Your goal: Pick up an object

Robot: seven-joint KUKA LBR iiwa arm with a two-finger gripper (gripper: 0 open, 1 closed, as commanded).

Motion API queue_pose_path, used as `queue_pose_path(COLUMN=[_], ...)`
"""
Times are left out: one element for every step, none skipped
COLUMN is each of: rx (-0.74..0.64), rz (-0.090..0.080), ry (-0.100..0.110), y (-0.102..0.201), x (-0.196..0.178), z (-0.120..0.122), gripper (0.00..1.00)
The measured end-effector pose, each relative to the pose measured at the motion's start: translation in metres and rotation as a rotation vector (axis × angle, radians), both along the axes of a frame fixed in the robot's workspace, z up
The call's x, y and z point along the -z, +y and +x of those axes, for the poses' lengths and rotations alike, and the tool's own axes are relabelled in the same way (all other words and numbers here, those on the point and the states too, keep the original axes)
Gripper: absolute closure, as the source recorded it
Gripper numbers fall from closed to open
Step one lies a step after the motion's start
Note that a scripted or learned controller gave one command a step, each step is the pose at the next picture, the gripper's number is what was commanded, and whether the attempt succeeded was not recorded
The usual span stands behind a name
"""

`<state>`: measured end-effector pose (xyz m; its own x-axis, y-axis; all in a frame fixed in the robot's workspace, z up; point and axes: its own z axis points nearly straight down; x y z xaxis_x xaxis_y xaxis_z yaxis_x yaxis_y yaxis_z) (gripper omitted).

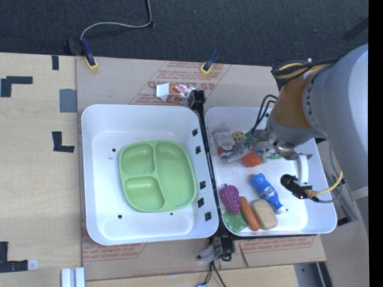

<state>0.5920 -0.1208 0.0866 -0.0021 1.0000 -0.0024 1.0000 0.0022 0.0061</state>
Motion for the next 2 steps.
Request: queue_pose_path(rx=[0.001, 0.0], rz=[-0.001, 0.003], ry=[0.001, 0.005], y=[-0.001, 0.081], x=[-0.01, -0.098], z=[0.0, -0.032], gripper=[1.0, 1.0])
